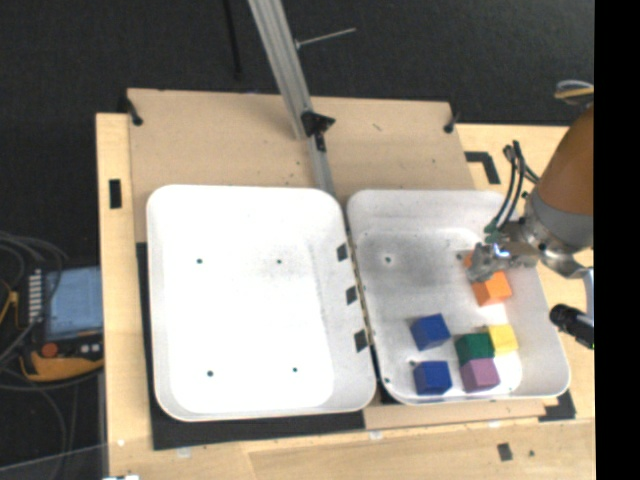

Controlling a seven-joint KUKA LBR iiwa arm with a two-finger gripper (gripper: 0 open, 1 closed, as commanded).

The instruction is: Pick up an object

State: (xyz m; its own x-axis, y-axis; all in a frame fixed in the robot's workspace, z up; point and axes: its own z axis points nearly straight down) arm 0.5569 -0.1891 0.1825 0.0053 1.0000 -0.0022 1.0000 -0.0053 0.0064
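Orange block turned diagonal, no clear long axis, gripper right above it, finger state impossible to tell, right white bin, wooden tabletop, dark floor.

We note a pale wooden bench, roughly square, with small black brackets near its corners. Directly on it sit two shallow white plastic bins, touching side by side: the left bin toward 9 o'clock, the right bin toward 3 o'clock. A slanted grey metal rail meets the bench at 12 o'clock.
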